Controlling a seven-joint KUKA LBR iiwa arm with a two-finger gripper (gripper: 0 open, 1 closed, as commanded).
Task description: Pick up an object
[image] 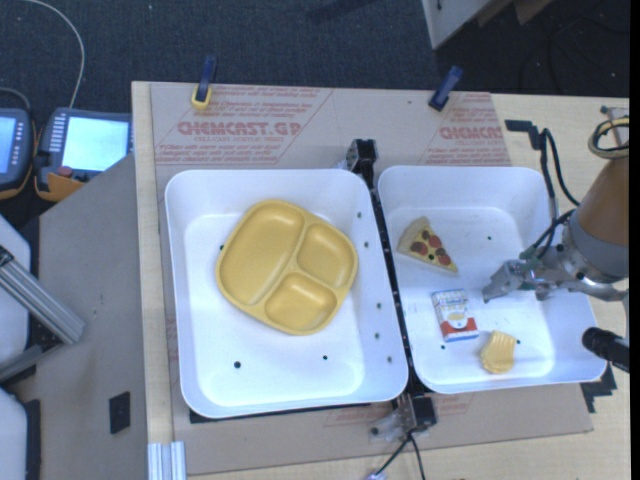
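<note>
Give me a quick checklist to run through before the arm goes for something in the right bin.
1. Targets in right bin: pizza slice, small carton, yellow piece: ok.
2. Items apart from each other: ok.
3. Gripper above right bin, beside the small carton: ok.
4. Nothing between its fingers: ok.
5. Finger opening: cannot tell.
6. Yellow divided plate in left bin, out of the way: ok.

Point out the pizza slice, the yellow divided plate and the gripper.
pizza slice [428,245], camera view, its topping face.
yellow divided plate [287,265], camera view, its centre ridge.
gripper [497,288], camera view, between its fingertips.
</note>
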